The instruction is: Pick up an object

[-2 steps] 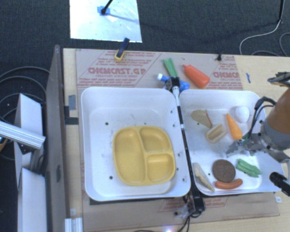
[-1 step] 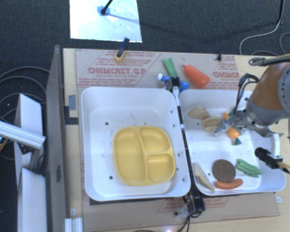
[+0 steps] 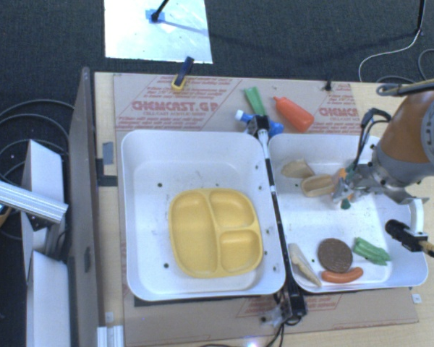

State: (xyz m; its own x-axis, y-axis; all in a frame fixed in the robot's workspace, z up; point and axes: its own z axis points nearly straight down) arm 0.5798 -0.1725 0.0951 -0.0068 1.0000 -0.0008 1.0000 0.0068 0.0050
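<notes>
Tan bread piece — pincer low beside it, arm from right

Two bins side by side on bench. In left bin: divided tray, toward near side. In right bin: two bread-like pieces at far left; gripper just right of them. Along near side: wedge, round disc, sausage, pod.
</notes>
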